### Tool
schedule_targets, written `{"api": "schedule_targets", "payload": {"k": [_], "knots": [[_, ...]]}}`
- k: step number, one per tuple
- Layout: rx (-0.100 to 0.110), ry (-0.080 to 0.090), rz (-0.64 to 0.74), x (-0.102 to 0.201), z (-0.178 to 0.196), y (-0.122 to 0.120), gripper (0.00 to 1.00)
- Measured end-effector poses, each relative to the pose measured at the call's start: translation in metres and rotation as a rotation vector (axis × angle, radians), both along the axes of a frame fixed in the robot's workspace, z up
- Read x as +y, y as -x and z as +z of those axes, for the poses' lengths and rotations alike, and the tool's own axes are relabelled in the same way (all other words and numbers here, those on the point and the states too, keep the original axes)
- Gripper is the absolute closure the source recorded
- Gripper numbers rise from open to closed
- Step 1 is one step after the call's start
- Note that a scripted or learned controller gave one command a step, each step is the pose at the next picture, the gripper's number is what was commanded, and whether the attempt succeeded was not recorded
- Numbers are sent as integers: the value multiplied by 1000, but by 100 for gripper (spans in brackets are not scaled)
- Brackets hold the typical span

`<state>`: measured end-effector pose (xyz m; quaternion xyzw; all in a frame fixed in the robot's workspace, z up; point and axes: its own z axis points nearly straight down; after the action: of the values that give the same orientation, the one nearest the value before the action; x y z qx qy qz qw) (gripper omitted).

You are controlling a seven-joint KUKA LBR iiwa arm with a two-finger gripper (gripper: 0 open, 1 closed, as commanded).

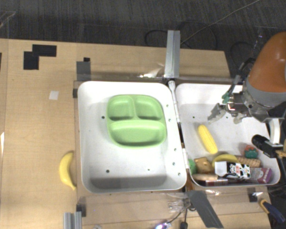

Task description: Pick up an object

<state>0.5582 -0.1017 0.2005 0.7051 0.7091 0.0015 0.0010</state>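
A loose banana (66, 170) is lying on the bench left of the left bin (93, 128), in which a green divided plate (135, 119) is being held, both well apart from the yellow corn cob (207, 139). The cob is resting in the right bin (190, 104), its long axis slanting toward the clutter at the near wall. The gripper (224, 112) is being held above and right of the cob, nothing gripped; open or closed cannot be told.

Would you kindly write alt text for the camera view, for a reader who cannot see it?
The grey arm's claw hangs over the right bin, above a corn cob and a heap of small objects along the bin's near edge. The left bin holds a green divided plate; a banana lies on the bench beside it.
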Motion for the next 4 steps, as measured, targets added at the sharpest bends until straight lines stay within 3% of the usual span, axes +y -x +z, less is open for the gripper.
{"api": "schedule_targets", "payload": {"k": [1, 2, 3, 4], "knots": [[1, 0, 37, 10, -76, 3, 0], [0, 0, -215, -3, -33, -13, 0], [-11, 0, -75, 8, -110, 14, 0], [0, -1, -252, 14, -92, 6, 0]]}}
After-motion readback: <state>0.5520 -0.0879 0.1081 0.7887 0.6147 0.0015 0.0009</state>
